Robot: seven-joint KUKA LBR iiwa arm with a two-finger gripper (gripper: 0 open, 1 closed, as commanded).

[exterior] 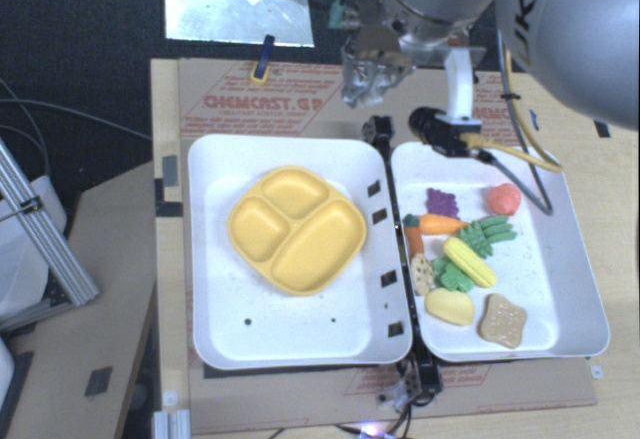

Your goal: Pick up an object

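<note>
The left bin (pixel 215 327) carries a yellow plate (pixel 297 229) with three compartments, sitting a little toward the bin's 12 o'clock side and well apart from the toy food.

Across the black-clipped seam, the right bin (pixel 575 297) holds a crowd of small pieces. At its 9 o'clock edge lie an orange carrot (pixel 440 224) and, below it, a pale speckled cracker (pixel 423 274). A purple grape bunch (pixel 441 201) sits toward 11 o'clock, a red-orange tomato (pixel 504 198) at 1 o'clock. In the middle a yellow corn cob (pixel 469 261) lies slanted across green beans (pixel 487 232), touching them. A yellow lemon-like piece (pixel 450 306) and a tan slice of toast (pixel 502 320) sit side by side at 6 o'clock.

The grey arm with its orange band leans in from 1 o'clock, its tool (pixel 372 87) hanging over the brown table (pixel 300 92) beyond the bins' 12 o'clock rim, above the seam. I cannot tell how its fingers stand; nothing shows in its grip.
</note>
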